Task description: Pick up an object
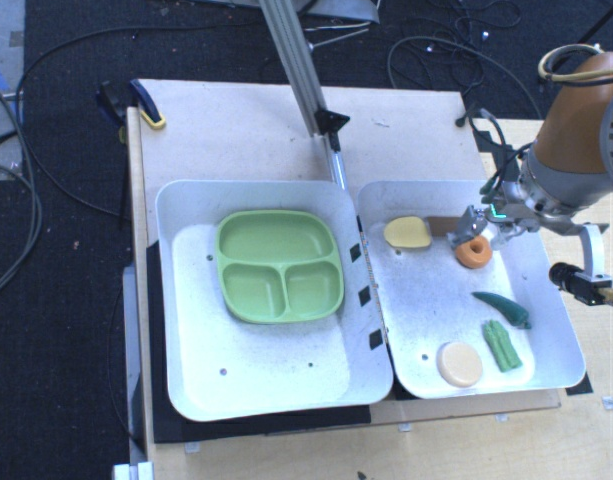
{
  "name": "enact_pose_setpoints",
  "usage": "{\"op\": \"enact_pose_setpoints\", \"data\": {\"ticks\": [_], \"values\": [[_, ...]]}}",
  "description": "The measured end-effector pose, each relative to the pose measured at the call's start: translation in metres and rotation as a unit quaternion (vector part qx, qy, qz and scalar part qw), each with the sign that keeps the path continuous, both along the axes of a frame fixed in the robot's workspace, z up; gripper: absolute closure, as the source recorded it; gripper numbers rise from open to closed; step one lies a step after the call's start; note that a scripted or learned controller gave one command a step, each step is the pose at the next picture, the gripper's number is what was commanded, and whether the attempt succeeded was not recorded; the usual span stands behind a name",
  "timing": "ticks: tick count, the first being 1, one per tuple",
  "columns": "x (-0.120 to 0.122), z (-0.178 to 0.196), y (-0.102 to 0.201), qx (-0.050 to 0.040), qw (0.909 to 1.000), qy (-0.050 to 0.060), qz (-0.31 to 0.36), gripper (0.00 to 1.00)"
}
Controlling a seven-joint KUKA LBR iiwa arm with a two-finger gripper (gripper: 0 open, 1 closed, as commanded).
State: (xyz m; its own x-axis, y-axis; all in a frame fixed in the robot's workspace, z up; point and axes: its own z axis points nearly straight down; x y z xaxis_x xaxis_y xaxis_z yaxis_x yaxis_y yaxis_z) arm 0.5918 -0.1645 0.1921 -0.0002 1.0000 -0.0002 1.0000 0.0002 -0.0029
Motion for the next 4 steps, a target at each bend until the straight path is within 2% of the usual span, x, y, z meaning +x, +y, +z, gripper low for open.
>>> {"op": "enact_pose_setpoints", "data": {"ticks": [1, 2, 3, 4], "values": [[0.001, 0.001, 0.000, -0.0003, 1.0000, -0.002, 0.000, 0.00], [0.005, -0.061, -0.002, 0.0002, 1.0000, 0.000, 0.000, 0.00], [0.006, -0.101, -0.002, -0.0006, 1.0000, -0.002, 0.000, 0.00], [0.007, -0.088, -0.002, -0.0014, 1.0000, -0.004, 0.000, 1.00]]}}
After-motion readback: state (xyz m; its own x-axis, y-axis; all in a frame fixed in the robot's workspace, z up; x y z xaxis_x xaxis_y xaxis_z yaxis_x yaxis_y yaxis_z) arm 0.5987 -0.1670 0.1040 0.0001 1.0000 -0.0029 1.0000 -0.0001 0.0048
